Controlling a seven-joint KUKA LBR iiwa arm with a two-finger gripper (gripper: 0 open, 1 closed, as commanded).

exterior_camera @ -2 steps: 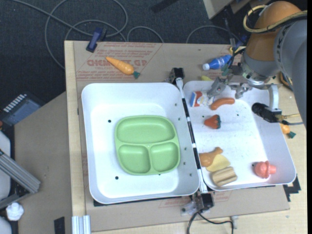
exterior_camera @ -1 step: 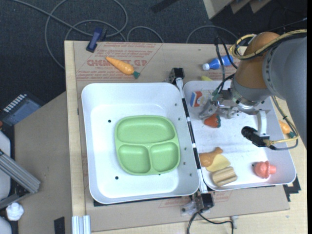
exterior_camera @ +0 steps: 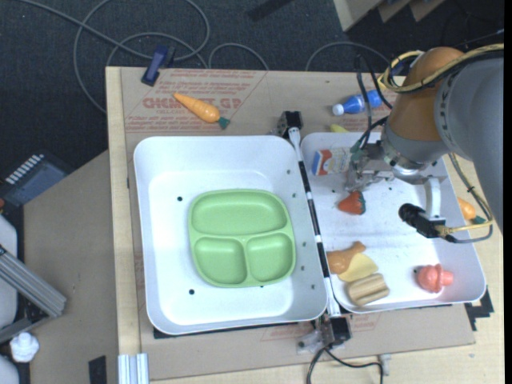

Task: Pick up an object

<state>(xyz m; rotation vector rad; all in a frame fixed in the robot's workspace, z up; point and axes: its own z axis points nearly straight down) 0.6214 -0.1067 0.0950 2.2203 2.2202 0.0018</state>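
While the tool hangs low over the far part of the right bin, the nearest candidate for the pick is a small red-orange piece lying on the bin floor just below the fingertips. It looks like a toy food item, rounded and matte, with a paler tip. Whether the fingers are spread or closed cannot be told from this slanted view, and nothing is visibly gripped between them.

Judging by the pose, the step in hand is the approach or descent onto that red-orange piece; the lift is not yet done. The next move calls for the fingers to straddle the piece squarely, since its rounded shape could slip sideways on the smooth white plastic.

Further out in the same bin lie a yellow-orange lump touching a tan cylinder that resembles a bread roll, a pink rounded toy near the front corner, and a small carton with red and blue print by the far wall.

The left bin holds a pale green divided plate, glossy with three compartments. On the table's cardboard beyond the bins rest a toy carrot and a blue-capped bottle
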